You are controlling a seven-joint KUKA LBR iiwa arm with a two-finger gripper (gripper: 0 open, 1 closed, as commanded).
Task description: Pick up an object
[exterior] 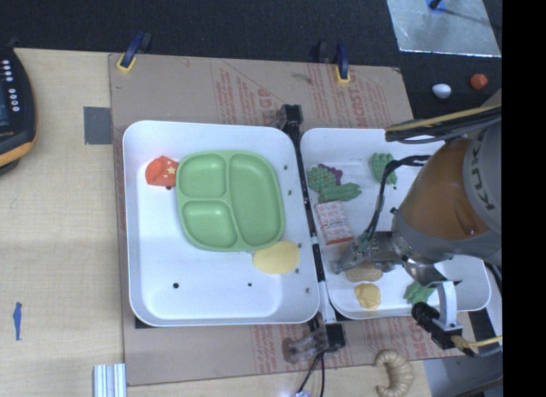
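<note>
The grey arm covers much of the right bin, hiding its far right wall and part of its floor. The tool sits low in that bin beneath the wrist, too dark and small to show how its fingers stand. Just beside it, a tan piece is partly hidden under the tool. A green item near the arm's base side shows only a scrap. The small packet left of the arm has print too blurred to read. At the table's left edge, a black-and-orange device is cut off.
</note>
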